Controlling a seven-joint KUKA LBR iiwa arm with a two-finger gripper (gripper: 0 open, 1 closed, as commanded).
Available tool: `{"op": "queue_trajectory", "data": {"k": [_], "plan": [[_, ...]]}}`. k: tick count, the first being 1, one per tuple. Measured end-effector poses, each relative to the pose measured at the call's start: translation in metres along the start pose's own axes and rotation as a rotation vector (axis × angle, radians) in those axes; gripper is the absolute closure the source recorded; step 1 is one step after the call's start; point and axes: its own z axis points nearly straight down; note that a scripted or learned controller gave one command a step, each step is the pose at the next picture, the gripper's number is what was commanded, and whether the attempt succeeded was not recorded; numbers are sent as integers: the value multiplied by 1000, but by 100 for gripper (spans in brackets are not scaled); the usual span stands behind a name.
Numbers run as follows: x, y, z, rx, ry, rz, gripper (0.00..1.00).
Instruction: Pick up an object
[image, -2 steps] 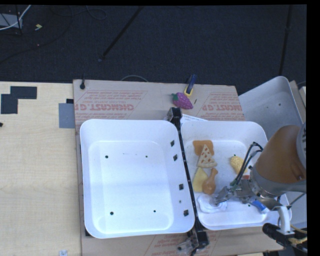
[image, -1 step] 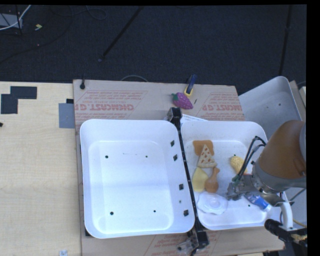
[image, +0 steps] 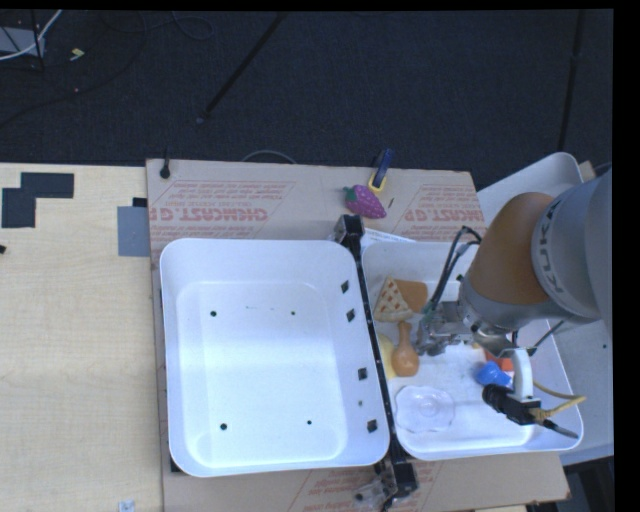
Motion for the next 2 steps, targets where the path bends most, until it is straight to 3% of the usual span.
{"op": "queue_trajectory", "data": {"k": [1, 2], "plan": [[-2, -3, -1, 4, 0, 6, 0], [-52, 68, -1, -1, -3, 1, 0]]}}
